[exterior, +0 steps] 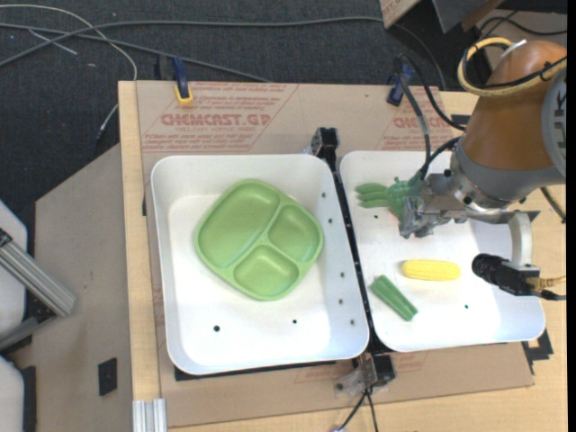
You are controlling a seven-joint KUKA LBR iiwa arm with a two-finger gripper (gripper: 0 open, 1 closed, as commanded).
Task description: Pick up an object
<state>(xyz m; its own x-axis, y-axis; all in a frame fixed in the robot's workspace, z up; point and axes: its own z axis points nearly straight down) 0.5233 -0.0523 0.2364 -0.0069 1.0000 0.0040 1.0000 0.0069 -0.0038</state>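
Observation:
My gripper [413, 222] hangs low over the back left part of the right bin [504, 327], under the orange band of the arm. A green leafy toy [376, 193] lies right beside it on the left, partly covered by the gripper body; whether they touch I cannot tell. A yellow corn cob [430, 270] lies on the bin floor a little in front of the gripper. Further forward and to the left lies a green stick-shaped piece [394, 297], set at a slant.
The left bin [180, 331] holds a green divided plate [259, 238]. A black divider rail [346, 241] runs between the two bins. A black part with cables [504, 274] hangs from the arm over the right bin's right side.

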